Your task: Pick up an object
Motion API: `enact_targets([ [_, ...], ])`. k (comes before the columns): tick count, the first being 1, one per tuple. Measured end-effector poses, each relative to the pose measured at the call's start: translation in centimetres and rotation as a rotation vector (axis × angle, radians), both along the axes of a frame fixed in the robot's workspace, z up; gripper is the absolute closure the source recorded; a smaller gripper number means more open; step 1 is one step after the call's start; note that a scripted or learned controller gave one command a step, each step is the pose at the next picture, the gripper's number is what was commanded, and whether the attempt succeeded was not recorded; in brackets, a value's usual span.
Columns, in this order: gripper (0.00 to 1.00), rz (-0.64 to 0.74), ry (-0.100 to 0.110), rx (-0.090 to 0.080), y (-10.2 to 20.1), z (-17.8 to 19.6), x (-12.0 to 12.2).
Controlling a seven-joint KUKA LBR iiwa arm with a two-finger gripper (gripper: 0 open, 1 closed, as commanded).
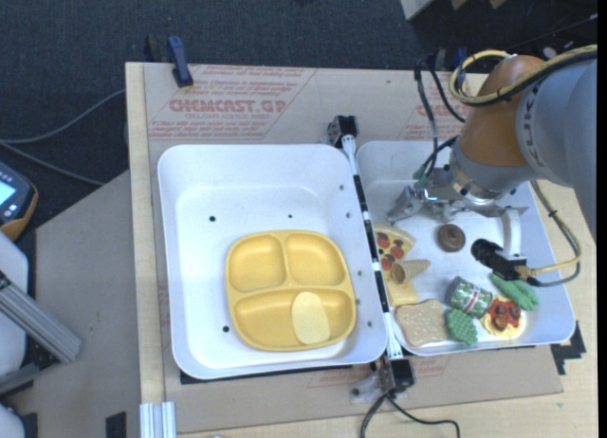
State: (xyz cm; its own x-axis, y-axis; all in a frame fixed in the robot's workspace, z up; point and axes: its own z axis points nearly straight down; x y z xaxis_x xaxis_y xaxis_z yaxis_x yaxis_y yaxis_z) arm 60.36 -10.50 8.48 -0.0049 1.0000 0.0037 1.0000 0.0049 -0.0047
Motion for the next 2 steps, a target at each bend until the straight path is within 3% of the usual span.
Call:
enact_targets([
  [1, 0.00, -0.008, -0.002, -0.004, -3.2, 0.0, -2.3],
  [2, 0.00, -0.008, -0.001, -0.002, -3.9, 0.0, -5.8],
])
